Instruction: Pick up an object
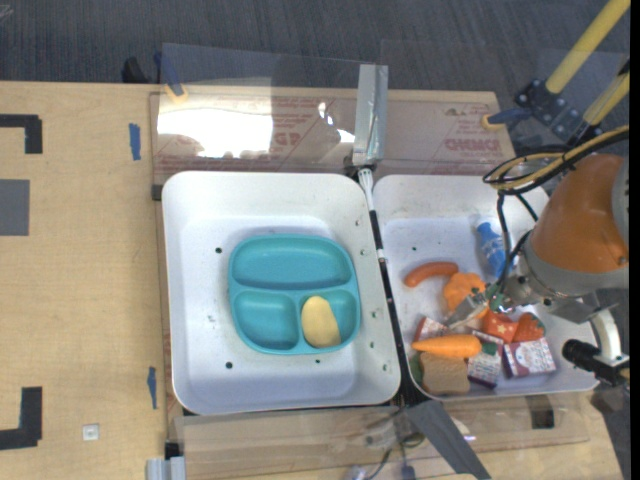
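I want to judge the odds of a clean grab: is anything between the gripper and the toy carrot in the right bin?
Yes. The gripper sits among crowded toys; a red toy lies between it and the orange toy carrot, with small cartons alongside.

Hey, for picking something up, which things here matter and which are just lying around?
Job in hand:
hand
orange pepper
carrot
sausage
blue bottle
right bin

Lying about:
teal divided plate
potato
left bin
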Robot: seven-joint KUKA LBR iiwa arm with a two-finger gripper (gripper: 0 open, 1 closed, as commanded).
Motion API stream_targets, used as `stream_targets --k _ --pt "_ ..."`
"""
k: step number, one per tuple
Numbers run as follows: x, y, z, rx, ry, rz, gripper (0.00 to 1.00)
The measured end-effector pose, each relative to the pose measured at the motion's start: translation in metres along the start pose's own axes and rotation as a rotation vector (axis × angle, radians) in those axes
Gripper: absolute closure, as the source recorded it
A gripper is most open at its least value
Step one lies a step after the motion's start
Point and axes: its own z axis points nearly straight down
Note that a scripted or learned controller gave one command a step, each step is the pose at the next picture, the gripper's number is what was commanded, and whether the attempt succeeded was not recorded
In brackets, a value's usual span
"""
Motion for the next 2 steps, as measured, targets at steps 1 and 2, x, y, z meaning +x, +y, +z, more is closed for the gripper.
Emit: stream_targets --k 1,2 --pt "-0.014 0.001 -0.06 -0.002 0.001 0.025 0.0" --pt "0.017 0.024 0.0 0.001 0.003 0.15 0.0"
